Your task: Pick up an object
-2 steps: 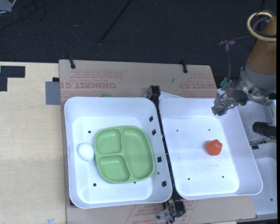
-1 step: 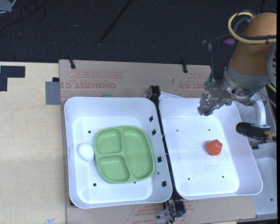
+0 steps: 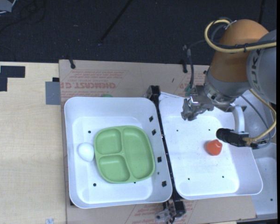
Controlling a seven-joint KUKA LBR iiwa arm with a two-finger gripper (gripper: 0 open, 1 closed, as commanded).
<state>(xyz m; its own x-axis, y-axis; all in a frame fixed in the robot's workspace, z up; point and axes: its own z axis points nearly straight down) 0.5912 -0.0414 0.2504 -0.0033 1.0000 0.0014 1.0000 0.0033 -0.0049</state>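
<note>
A small orange-red object point(image 3: 214, 147) lies in the right bin point(image 3: 196, 181), near its right side. In the left bin point(image 3: 79, 120) a green divided plate point(image 3: 124, 153) rests flat, and a white egg-shaped object point(image 3: 86, 151) sits against its left edge. My gripper point(image 3: 192, 110) hangs over the upper part of the right bin, up and to the left of the orange-red object and apart from it. Nothing shows between its dark fingers.
A black divider point(image 3: 159, 139) runs between the two bins. The grey arm with its orange band point(image 3: 238, 45) and yellow cable fills the upper right. A black fitting point(image 3: 233, 136) sticks in from the right just above the orange-red object.
</note>
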